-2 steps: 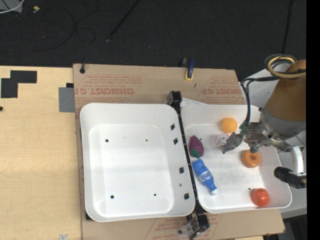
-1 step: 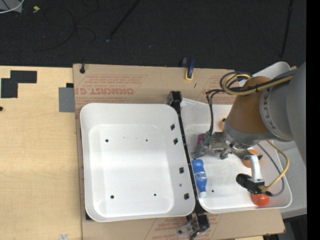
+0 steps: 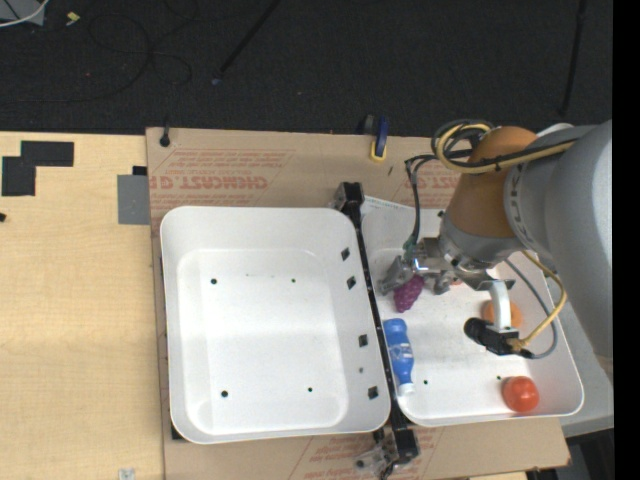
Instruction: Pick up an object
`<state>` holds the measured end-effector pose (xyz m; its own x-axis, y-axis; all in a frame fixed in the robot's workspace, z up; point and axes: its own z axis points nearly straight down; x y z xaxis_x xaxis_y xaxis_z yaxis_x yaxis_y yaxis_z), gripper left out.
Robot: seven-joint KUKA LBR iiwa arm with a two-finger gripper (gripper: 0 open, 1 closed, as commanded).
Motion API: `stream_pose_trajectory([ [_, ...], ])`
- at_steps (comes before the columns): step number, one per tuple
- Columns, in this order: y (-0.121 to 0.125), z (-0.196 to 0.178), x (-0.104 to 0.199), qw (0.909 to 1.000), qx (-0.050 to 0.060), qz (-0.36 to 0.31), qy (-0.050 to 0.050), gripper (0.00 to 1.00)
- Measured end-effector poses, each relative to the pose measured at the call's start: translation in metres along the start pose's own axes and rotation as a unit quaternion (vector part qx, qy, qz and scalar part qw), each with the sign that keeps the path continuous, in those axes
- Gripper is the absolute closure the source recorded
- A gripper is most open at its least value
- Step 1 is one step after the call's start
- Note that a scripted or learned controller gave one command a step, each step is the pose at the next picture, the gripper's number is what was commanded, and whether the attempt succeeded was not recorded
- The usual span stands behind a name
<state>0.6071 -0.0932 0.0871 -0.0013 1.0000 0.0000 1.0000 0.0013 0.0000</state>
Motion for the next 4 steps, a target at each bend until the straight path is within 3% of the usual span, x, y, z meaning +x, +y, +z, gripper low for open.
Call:
stream_pose_trajectory([
  [1, -0.021, 0.0, -0.039, 1.0, 0.003, 0.002, 0.0, 0.0],
  [2, 0.036, 0.0, -0.033, 1.0, 0.005, 0.001, 0.0, 0.0],
  [3, 0.035, -0.01, -0.033, 1.0, 0.004, 0.0, 0.0, 1.0],
  [4, 0.022, -0.107, 0.056, 1.0, -0.003, -0.004, 0.002, 1.0],
])
